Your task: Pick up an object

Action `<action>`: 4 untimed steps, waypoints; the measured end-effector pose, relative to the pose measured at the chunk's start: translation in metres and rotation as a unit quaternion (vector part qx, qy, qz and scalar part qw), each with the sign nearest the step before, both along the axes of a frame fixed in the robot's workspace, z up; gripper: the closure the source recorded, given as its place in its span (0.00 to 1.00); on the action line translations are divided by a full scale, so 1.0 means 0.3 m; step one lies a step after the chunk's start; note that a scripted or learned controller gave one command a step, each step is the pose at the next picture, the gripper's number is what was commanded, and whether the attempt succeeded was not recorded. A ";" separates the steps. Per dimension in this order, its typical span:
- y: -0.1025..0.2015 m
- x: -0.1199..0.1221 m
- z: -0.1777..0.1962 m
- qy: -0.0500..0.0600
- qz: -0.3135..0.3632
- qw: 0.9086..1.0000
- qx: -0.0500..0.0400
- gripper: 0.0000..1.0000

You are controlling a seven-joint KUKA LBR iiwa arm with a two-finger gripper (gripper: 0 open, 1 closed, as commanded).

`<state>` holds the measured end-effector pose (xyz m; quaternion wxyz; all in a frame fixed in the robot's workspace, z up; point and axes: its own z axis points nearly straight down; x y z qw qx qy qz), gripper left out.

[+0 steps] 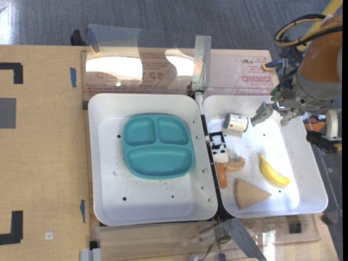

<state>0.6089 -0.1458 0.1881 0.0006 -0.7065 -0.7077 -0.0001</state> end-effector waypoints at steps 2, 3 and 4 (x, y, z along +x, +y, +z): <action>-0.051 -0.275 -0.335 -0.003 0.061 0.998 -0.001 0.00; -0.052 -0.267 -0.295 -0.007 0.061 0.998 -0.002 1.00; 0.091 -0.249 0.082 -0.004 -0.112 0.994 0.000 1.00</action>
